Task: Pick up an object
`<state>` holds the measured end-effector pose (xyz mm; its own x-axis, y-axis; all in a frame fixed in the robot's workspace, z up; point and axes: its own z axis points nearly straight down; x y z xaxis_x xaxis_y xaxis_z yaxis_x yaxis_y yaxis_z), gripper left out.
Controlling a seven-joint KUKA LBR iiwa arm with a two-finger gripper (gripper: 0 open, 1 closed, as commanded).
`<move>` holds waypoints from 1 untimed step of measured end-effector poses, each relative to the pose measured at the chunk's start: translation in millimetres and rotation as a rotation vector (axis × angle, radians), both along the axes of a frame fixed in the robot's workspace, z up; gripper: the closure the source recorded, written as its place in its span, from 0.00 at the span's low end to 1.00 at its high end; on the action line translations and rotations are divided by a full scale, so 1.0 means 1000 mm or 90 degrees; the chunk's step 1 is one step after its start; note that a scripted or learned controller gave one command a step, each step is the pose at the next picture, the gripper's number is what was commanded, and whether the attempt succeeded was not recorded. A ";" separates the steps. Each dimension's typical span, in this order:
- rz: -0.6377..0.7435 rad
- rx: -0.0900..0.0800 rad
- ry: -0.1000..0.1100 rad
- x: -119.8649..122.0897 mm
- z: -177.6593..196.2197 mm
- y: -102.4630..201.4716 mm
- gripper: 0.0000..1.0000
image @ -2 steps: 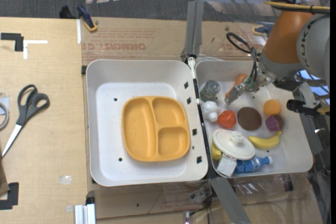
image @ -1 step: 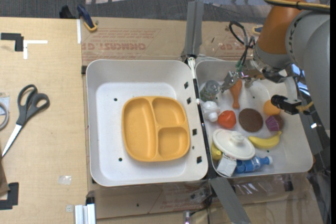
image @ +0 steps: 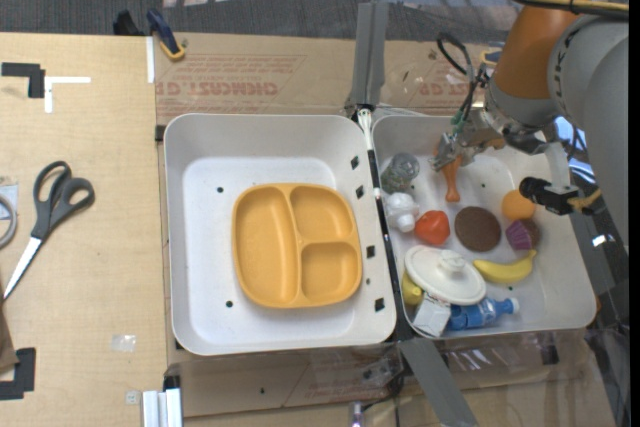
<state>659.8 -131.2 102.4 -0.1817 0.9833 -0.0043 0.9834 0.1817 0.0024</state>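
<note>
While the grey arm [image: 585, 65] reaches in from the right over the right bin [image: 570, 310], its jaws [image: 452, 153] sit low at the bin's back left, too small and cluttered to tell if they are released or clenched.

Counter [image: 75, 245]: light wood, with cardboard [image: 255, 75] behind the bins; its mirrored print is not legible.

Left bin [image: 190, 215]: white, holds a yellow three-compartment plate [image: 297, 243], lying flat at centre.

Right bin, pick candidates:
- white lidded dish [image: 445, 273], front centre
- yellow banana [image: 505, 266], just right of the dish
- blue bottle [image: 478, 314], lying at the front edge, label unreadable
- brown disc [image: 478, 227], mid bin
- red-orange piece [image: 433, 227], touching left of the disc
- orange ball [image: 517, 205] and purple piece [image: 520, 235], right side
- orange stick-shaped item [image: 452, 181], directly under the jaws; contact unclear
- grey crumpled item [image: 401, 170] and white lump [image: 401, 210], along the left wall

Scissors [image: 45, 215] with black handles lie on the counter, far left, well apart from both bins.
</note>
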 end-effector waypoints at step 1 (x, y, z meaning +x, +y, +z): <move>0.011 0.001 0.001 0.000 0.136 0.070 1.00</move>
